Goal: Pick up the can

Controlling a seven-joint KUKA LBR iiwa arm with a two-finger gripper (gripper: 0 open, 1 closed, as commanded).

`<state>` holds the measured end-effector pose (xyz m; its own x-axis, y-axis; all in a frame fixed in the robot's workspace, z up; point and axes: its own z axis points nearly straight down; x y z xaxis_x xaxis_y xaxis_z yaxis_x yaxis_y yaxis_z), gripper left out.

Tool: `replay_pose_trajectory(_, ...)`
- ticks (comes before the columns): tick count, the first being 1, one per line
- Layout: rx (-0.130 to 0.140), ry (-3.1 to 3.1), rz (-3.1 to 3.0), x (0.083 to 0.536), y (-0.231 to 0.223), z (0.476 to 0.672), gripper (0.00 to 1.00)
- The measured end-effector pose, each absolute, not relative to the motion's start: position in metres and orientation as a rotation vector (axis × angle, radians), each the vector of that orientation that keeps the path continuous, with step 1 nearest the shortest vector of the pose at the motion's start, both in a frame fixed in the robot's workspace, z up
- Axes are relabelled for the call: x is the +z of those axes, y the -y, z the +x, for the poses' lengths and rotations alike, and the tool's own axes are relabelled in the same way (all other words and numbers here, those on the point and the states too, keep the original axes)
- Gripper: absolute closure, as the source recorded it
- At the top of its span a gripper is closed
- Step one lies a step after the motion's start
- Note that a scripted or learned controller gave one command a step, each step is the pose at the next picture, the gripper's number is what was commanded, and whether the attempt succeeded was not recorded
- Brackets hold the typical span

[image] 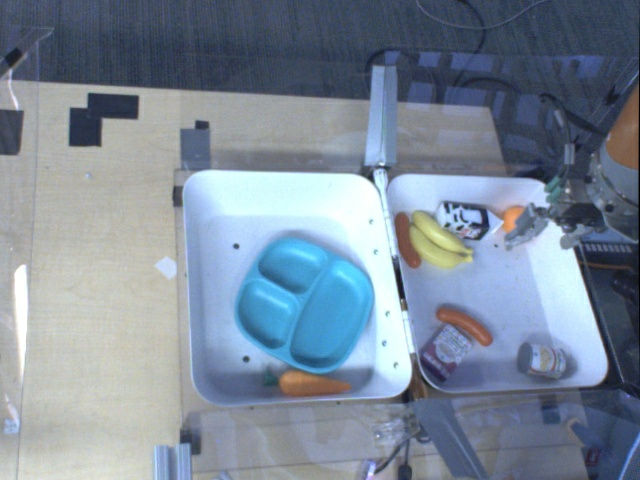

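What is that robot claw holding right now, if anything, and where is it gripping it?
Nothing that I can see. The gripper hangs over the right bin near its far edge, with no item between its fingers. The can lies untouched in the bin's near corner.

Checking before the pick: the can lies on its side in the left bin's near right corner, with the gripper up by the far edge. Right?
Not quite. The camera view shows the can in the right bin, not the left. The rest holds: on its side in the near right corner, with the gripper near the far edge.

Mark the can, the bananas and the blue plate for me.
can (545, 359), camera view, on its side wall.
bananas (438, 241), camera view, mid-bunch.
blue plate (262, 274), camera view, on its upper left rim.
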<state>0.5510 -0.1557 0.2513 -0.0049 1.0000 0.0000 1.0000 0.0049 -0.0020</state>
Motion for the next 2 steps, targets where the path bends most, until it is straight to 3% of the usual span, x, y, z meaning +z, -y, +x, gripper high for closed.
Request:
replay_pose_trajectory(1,0.004,2.092,-2.337,0.134,0.204,0.486,0.0)
replay_pose_trajectory(2,-0.012,2.059,-2.379,0.087,0.197,0.551,0.0)
